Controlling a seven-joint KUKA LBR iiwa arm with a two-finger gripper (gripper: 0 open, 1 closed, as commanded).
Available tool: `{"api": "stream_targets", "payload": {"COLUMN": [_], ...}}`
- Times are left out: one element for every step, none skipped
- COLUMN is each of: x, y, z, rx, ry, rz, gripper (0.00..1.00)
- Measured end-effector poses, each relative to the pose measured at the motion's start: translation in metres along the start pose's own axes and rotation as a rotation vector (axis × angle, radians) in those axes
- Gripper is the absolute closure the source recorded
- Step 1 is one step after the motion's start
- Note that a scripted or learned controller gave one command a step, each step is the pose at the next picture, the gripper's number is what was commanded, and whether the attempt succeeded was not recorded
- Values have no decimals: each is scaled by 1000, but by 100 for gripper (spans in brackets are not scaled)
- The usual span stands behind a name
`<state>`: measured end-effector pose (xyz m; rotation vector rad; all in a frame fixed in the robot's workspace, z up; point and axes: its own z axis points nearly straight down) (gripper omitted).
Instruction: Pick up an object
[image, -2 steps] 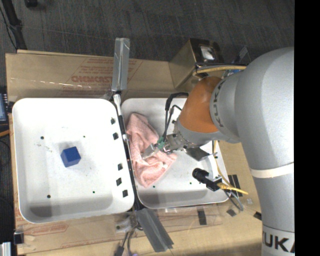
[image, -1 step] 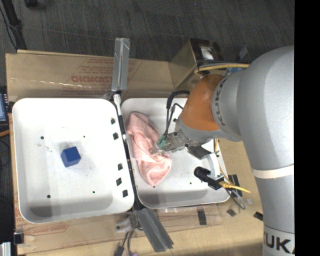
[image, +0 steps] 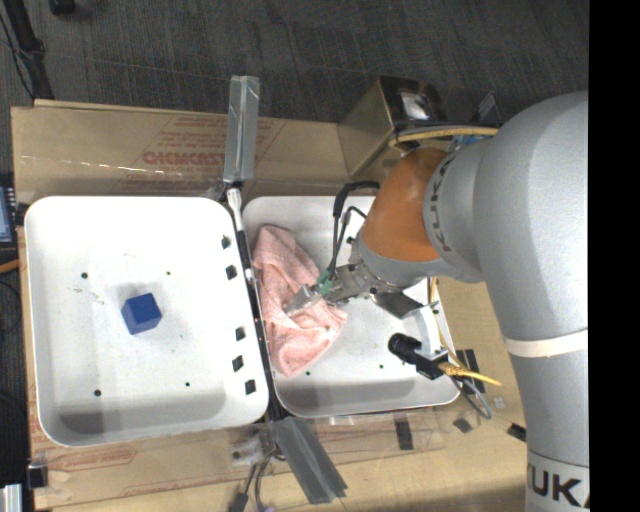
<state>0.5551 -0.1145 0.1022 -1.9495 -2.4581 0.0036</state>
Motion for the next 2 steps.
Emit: {"api": "stream_targets", "payload": {"x": [1,1], "y": [0,0], "z": [-9,-10], "rx": [3,3], "ry": [2,1], "rz": [-4,-4], "gripper": [100,0]}}
